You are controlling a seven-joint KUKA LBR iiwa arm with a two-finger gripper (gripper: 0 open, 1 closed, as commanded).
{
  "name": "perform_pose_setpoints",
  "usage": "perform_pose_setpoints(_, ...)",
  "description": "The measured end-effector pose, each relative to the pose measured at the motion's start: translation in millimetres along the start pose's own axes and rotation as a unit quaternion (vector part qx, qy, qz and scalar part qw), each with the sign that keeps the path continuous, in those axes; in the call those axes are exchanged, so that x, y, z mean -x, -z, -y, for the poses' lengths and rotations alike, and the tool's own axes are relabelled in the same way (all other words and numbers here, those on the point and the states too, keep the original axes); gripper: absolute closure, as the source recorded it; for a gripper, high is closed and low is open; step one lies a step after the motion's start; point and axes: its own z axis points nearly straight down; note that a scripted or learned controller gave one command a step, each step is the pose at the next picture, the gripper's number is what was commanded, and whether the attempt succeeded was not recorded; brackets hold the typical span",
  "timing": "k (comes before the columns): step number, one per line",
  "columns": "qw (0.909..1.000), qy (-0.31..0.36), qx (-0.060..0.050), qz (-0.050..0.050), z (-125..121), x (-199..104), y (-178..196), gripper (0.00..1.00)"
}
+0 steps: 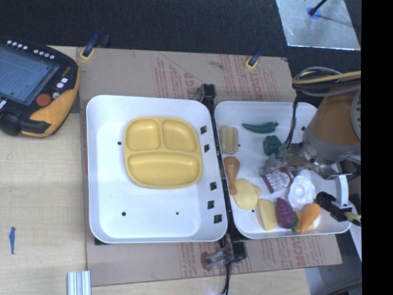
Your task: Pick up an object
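Wooden surface (37,183) with a cardboard sheet (184,72) under two white bins side by side. Left bin (104,165) holds a yellow divided plate (163,151), lying flat toward its upper middle. Right bin (245,112) is packed with toy food: beige bread piece (228,139) and brown drumstick (231,169) along the left wall, yellow pieces (247,193) below them, dark green pepper (260,126) near the top, a green lump (272,144) just under it, red-and-white packet (277,179) mid-bin, white item (301,191), purple grapes (284,212), orange carrot (308,217) in the lower right corner. Arm (331,121) reaches in from the right over the right bin; gripper (277,162) sits low just above the packet, beside the green lump. Jaws state: cannot tell, too blurred. Teach pendant (34,85) rests at the far left on the surface.
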Motion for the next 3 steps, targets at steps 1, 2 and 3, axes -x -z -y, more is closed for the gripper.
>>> perform_pose_setpoints(1, 1.0000, 0.003, 0.006, 0.001, -81, -49, 2, 0.00)
perform_pose_setpoints(2, 1.0000, 0.001, 0.005, 0.001, -112, -19, 3, 0.00)
perform_pose_setpoints(3, 1.0000, 0.003, 0.003, 0.001, -111, -19, 13, 1.00)
